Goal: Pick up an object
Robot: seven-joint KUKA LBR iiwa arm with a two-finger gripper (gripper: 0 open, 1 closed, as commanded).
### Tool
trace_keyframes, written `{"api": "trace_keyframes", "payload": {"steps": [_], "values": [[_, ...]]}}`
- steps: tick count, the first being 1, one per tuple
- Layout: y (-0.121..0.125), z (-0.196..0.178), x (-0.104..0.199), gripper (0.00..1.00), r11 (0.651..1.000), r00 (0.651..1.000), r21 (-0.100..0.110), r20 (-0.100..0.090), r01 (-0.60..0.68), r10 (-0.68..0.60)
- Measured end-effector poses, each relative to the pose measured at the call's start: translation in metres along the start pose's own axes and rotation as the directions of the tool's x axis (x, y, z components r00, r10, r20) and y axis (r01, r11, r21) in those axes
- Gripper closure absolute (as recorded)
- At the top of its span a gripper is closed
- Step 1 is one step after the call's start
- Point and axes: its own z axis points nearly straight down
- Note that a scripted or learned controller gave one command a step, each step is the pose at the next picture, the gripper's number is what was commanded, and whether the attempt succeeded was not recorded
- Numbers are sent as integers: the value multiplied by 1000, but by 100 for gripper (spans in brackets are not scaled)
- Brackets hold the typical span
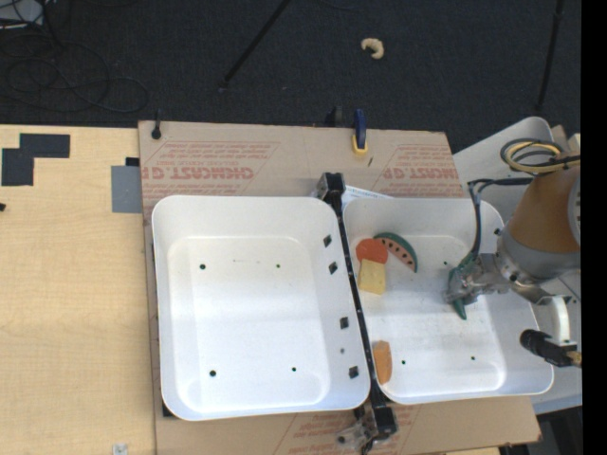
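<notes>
In the right bin (446,377) lie a red piece (371,250), a watermelon slice (399,249) with a green rind, a pale yellow wedge (373,278), and an orange piece (381,359) near the front left corner. My gripper (461,295) hangs low over the right half of this bin, its teal-tipped fingers pointing down at the bin floor. It stands well to the right of the watermelon slice, and nothing shows between its fingers. The grey arm with its orange band (548,211) comes in from the right.
The left bin (247,311) sits beside the right one, with a black divider strip (343,292) between them. Both rest on a cardboard sheet (237,164) held by a blue clamp (359,131) at the back. A wooden bench (66,301) extends to the left.
</notes>
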Motion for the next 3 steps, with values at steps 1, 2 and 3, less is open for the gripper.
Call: {"api": "trace_keyframes", "payload": {"steps": [1, 2, 3], "values": [[6, 0, -2, 100, 1000, 1000, -1, 0, -1, 1], [8, 0, -3, 100, 1000, 1000, -2, 1, -2, 2], [4, 0, -2, 100, 1000, 1000, 0, 0, -4, 4]]}}
